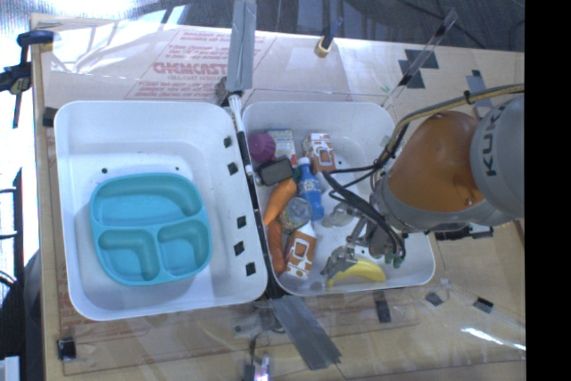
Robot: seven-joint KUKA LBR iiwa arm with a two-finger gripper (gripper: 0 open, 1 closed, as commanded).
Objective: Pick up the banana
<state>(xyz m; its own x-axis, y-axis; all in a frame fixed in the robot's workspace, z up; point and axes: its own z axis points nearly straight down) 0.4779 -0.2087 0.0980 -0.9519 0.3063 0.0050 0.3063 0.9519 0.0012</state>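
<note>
The curved yellow banana [359,273] lies in the right shallow white bin [350,114], close to that bin's near wall and towards its near right corner. The robot's metal two-finger hand [343,261] sits low over the banana's left end, touching or just above it; whether its fingers are spread or pressed together cannot be told, since dark cables and the wrist crowd that spot. The grey arm with its orange band [434,165] reaches in over the bin's right wall.

Further left in the same bin, an orange carrot [279,201] lies slanted beside the dividing wall, with a small orange and white carton [302,252] near the near wall, just left of the hand. A blue-capped clear bottle [308,183] lies in the middle, a purple round object [261,146] and a dark rectangular block [275,170] rest towards the far left corner, and a small red and white box [320,151] sits near the far wall.

The left shallow white bin [107,125] carries a turquoise three-compartment plastic tray [150,227], set towards its left side. Both bins stand side by side on the pale wooden counter [294,58].
</note>
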